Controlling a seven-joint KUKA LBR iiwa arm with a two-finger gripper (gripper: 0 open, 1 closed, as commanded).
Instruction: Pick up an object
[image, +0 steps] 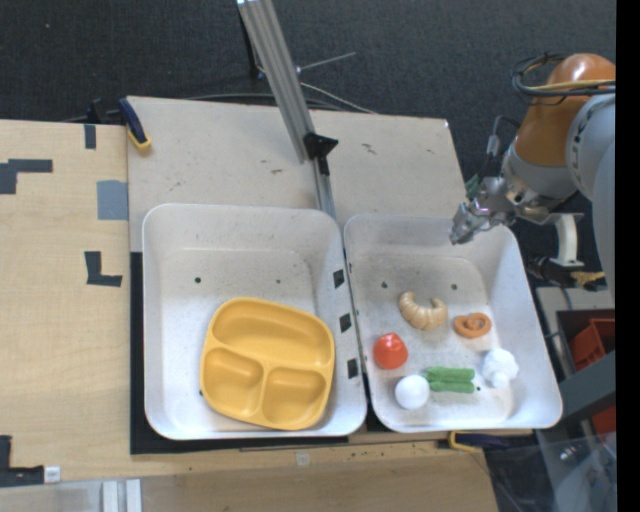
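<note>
The right bin (500, 262) holds several small items: a tan croissant (424, 311), an orange ring-shaped piece (472, 325), a red tomato-like item (390, 351), a white ball (411, 391), a green pod (450, 380) and a white lumpy piece (498, 366). My gripper (466, 228) hangs over the bin's far right corner, well behind the croissant. Nothing is visible between its tips.
A yellow divided plate (267, 362) lies in the left bin (170, 300). A slanted metal pole (285, 85) crosses the bench behind the bins. A blue and yellow tool (134, 124) lies at the bench's far left corner.
</note>
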